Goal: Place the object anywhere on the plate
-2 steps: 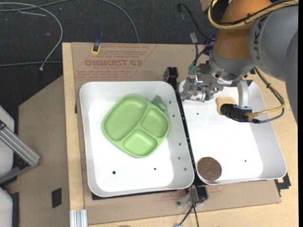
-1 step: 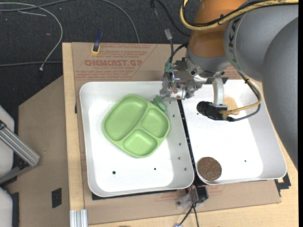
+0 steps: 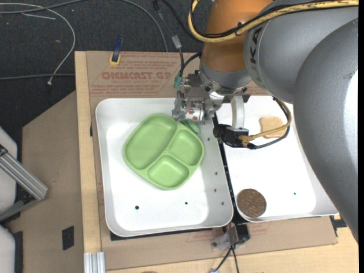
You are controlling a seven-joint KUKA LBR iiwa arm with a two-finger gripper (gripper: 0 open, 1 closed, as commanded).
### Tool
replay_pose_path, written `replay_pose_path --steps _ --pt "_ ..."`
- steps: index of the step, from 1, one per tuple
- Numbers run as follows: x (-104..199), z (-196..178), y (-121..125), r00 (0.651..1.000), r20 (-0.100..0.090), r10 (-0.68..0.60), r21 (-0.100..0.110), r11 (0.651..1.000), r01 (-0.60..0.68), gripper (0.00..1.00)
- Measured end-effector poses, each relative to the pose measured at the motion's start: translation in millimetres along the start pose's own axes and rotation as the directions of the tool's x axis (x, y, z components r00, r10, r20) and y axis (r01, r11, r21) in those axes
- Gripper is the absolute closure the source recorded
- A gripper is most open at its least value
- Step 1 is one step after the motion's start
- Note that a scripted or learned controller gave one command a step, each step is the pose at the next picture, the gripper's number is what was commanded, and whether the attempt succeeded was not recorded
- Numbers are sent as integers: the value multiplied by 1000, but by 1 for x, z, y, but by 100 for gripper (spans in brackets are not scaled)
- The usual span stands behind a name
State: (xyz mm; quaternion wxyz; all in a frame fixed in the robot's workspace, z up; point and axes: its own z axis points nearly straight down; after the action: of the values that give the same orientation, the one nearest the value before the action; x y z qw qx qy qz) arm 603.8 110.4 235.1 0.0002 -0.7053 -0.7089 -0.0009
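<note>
Two shallow white bins sit side by side on a tabletop covered with brown cardboard. The left bin [image 3: 114,209] holds a light green plastic plate [image 3: 164,151] with three compartments, lying flat and turned at an angle, closer to the bin's far right corner than to its near edge. The grey arm with an orange band [image 3: 233,16] reaches in from the right, and its gripper [image 3: 190,111] hangs just over the plate's far right edge. Whether its fingers are open or closed, and whether anything is between them, cannot be told from this angle. In the right bin [image 3: 273,175], a round, dark brown, cookie-like disc [image 3: 251,202] lies at the near left corner, touching the rim. A small tan, toast-coloured piece [image 3: 271,124] lies near the far edge of that bin, partly behind a black cable.
</note>
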Motion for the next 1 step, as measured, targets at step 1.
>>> replay_pose_path --steps 1 --pt "3 1 -1 1000 1 4 1 1000 -4 100"
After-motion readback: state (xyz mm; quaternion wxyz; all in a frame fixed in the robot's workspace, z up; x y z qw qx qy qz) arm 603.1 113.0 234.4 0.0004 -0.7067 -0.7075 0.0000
